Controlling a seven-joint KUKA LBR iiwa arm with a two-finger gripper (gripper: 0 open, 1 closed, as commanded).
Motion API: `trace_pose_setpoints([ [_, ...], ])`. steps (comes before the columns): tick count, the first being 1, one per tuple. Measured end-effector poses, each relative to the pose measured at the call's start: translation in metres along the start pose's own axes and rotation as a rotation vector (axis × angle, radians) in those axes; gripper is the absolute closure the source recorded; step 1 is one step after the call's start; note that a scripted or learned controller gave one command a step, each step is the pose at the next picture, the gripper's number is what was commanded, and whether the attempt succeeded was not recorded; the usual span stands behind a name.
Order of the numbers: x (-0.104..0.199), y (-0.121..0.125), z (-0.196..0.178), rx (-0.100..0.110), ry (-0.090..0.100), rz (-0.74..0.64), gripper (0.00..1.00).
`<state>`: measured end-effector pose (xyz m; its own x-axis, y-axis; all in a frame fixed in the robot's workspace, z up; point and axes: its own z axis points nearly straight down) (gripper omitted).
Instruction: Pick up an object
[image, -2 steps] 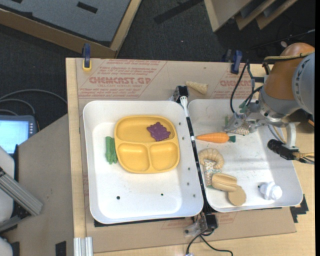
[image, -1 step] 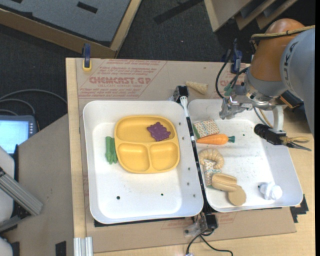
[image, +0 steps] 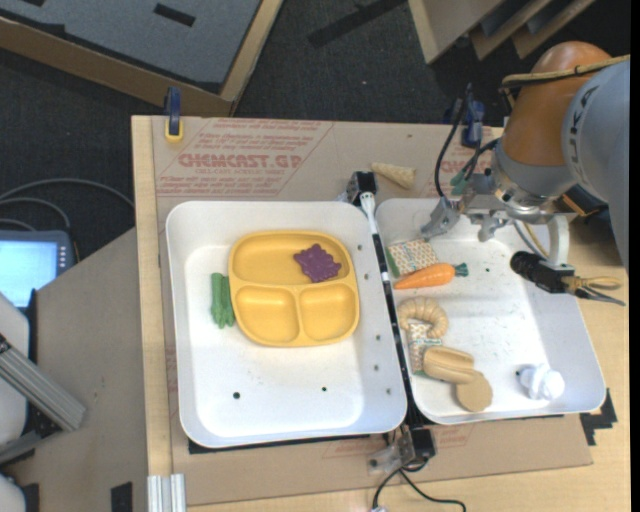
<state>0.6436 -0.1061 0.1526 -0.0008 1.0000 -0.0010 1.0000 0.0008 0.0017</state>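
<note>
Camera view: gripper (image: 463, 218) hangs over the far edge of the right bin (image: 570, 330); fingers spread apart, nothing between them. Nearest candidate: toy carrot (image: 428, 276), just nearer and left, lying flat beside the bin divider. Likely light, rigid, smooth plastic; pinch across its thick middle. Board (image: 245, 155) at far left reads "CHEMCAST GP".

I count two white bins (image: 190, 300), one yellow tray (image: 290, 300), one grape bunch (image: 318, 262), one carrot (image: 428, 276), one green pod (image: 221, 300).
</note>
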Motion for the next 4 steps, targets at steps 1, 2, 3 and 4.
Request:
trace_pose_setpoints([
  [1, -0.034, -0.012, 0.068, 0.001, 0.005, 0.005, 0.00],
  [2, -0.042, 0.004, 0.064, -0.005, 0.001, -0.001, 0.00],
  [3, -0.109, -0.022, 0.067, 0.002, 0.001, 0.003, 0.00],
  [4, -0.065, 0.024, 0.067, -0.004, -0.001, -0.003, 0.00],
])
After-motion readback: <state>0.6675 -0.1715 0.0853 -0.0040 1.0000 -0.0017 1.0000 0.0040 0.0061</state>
